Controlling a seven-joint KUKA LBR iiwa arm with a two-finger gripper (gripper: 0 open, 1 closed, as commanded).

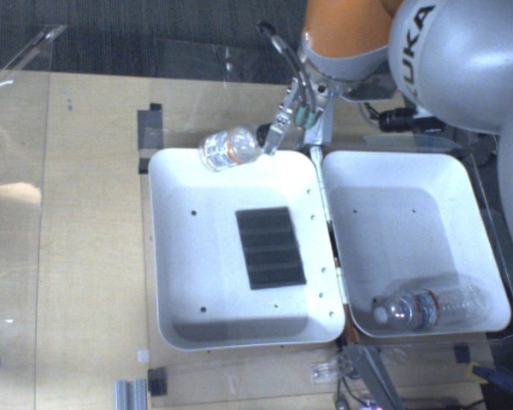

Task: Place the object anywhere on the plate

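Nearest the lens is the arm, its grey link and orange band looming over the far side of the bench. The gripper hangs beyond the plate, just past the far rim of the left bin in which the plate lies. Whether the gripper is apart, together or clamped on anything cannot be told at this angle.

Task object: a small clear bottle with an orange-tinted band. It lies on its side beyond the plate at the same far rim, just beside the gripper tip. Whether it rests on the rim or is carried cannot be determined. It is well apart from the plate and not yet placed.

A second bottle, also clear, lies on its side in the right bin, to the view-right of the plate and nearer the camera than it.

Handling assessment: the small clear bottle appears to be thin plastic, so likely light, smooth and yielding under pressure. Being round, it would tend to roll once released. A hold across the body near its middle is judged steadier than one at the neck end, which would let it swing. The plate's ridged black surface should help to check rolling if the bottle is set down along the ridges.
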